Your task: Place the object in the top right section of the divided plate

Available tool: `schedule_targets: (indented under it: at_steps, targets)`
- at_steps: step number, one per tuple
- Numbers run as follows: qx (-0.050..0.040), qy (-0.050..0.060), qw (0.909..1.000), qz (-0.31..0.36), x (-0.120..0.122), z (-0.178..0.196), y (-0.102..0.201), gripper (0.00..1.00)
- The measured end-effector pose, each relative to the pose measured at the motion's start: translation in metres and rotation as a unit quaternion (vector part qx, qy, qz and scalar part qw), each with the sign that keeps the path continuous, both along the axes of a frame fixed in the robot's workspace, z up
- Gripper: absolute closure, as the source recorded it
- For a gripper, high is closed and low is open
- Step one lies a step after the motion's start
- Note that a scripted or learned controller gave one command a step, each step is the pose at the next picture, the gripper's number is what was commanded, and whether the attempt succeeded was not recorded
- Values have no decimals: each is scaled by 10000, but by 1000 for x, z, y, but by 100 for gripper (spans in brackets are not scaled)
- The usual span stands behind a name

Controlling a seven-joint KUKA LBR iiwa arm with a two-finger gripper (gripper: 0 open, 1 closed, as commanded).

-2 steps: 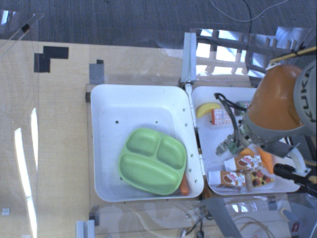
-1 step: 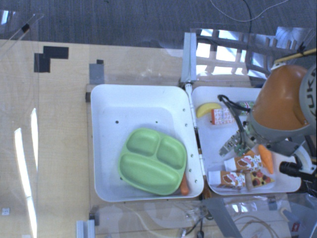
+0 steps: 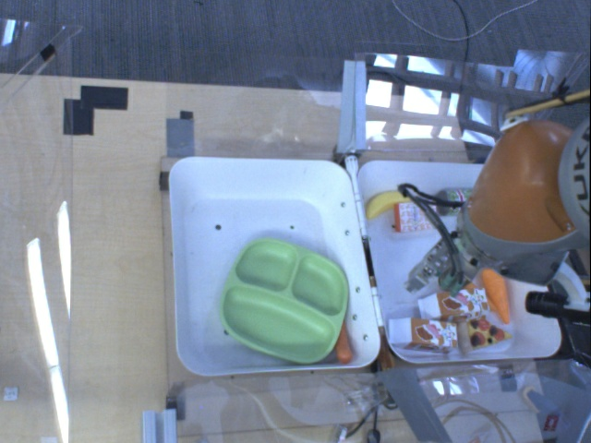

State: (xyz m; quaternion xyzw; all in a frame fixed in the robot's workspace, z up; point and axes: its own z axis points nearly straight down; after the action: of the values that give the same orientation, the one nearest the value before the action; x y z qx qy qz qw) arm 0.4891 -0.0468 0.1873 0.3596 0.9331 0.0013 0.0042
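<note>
Orange-banded arm, claw of untellable grip above right-bin packets, divided plate well left.

Legible text was sparse. Large dark letters on the grey arm casing, at the right edge of the camera view, were cut off by the frame; the visible strokes looked like "U" and "K". The small printed cartons in the right bin carried coloured graphics, but any wording was too small to read. No numbers or signs were readable elsewhere.
</note>
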Motion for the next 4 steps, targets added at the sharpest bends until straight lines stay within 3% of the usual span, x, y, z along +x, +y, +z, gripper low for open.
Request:
schedule_targets:
  at_steps: [1,2,3,4]
  targets:
    - [-35,-44,9980,632,4,-96,-98,100]
    - [-41,-97,9980,629,8,-84,-97,100]
    - [-3,-9,9989,464,0,-1,-9,100]
    - [-17,-50,9995,319,4,-96,-46,100]
